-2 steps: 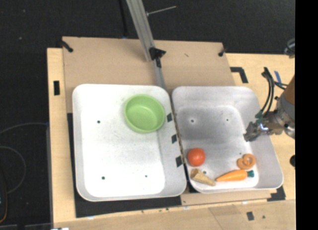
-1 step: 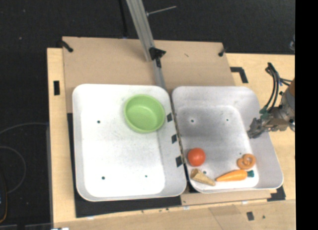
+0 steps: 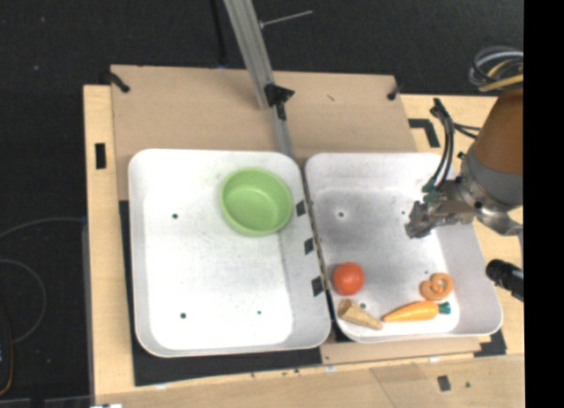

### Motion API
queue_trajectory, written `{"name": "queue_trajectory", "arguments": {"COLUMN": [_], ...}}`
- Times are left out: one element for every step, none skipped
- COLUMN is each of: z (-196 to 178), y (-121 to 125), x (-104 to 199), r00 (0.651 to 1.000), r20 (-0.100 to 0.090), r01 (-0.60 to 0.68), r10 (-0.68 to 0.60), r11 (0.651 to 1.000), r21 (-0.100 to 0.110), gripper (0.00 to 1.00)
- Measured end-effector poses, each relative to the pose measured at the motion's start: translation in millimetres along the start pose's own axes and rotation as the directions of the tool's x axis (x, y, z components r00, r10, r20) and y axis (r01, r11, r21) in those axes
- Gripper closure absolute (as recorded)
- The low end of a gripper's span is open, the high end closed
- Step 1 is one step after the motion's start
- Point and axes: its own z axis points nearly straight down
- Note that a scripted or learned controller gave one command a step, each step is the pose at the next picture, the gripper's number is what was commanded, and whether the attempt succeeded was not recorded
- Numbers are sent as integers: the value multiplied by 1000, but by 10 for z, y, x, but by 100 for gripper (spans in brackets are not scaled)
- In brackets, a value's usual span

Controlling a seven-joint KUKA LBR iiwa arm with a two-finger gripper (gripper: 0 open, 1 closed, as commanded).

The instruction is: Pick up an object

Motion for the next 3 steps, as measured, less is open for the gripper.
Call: {"name": "queue_trajectory", "arguments": {"z": [108, 50, -20], "y": [163, 303, 432], "x": [494, 919, 1516], "r00": [1000, 1000, 1000], "r20": [-1, -1, -2], "r01": [-2, -2, 0], "r10": [2, 2, 0], "r11": [1000, 1000, 1000], "r21": [6, 3, 3], "gripper": [100, 100, 100]}}
